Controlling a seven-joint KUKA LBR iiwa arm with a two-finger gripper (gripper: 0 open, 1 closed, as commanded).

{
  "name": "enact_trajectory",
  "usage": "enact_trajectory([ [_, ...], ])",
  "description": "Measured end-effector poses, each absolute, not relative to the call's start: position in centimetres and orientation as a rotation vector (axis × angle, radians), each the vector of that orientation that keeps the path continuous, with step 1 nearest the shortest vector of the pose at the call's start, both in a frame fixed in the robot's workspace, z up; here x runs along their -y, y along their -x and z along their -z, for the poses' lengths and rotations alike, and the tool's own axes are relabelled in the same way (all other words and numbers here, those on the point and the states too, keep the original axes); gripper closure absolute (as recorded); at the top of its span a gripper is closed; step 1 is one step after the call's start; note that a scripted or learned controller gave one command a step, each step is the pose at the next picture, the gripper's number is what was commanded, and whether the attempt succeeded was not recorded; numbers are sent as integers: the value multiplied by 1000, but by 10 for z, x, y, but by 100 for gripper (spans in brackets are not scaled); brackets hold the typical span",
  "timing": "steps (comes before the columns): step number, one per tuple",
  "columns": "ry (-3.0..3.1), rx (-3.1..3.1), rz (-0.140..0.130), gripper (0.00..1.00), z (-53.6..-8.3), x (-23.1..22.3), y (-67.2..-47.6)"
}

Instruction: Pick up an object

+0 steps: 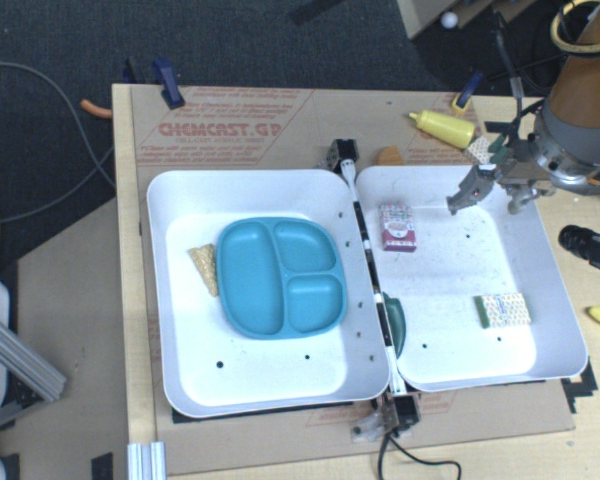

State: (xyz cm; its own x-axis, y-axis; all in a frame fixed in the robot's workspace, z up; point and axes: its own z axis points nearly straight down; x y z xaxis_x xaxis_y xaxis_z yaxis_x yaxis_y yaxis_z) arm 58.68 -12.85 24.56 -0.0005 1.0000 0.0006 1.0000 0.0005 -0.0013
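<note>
My gripper (486,202) hangs over the far right part of the right bin (540,363). It is open, its two grey fingers spread with nothing between them. A small pink and white box (397,227) lies in that bin to the gripper's left, apart from it. A green and white patterned block (503,310) rests nearer the front right of the same bin. A dark green object (393,324) sits against the bin's left wall. In the left bin (180,368) a blue divided plate (280,275) lies flat, with a tan piece (204,265) tucked at its left edge.
A yellow bottle (443,126) and a small orange-brown item (388,155) lie on the bench behind the right bin. Blue clamps (166,81) grip the board's far edge. A black clip (343,154) sits where the bins meet.
</note>
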Motion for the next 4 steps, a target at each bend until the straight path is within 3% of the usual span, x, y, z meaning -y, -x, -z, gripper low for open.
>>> enact_trajectory([
  [1,2218,2221,-2,0,-184,75,-601],
  [2,2224,2224,5,0,-88,98,-610],
  [3,2222,2223,1,0,-85,96,-649],
  [4,2222,2224,3,100,-95,96,-649],
])
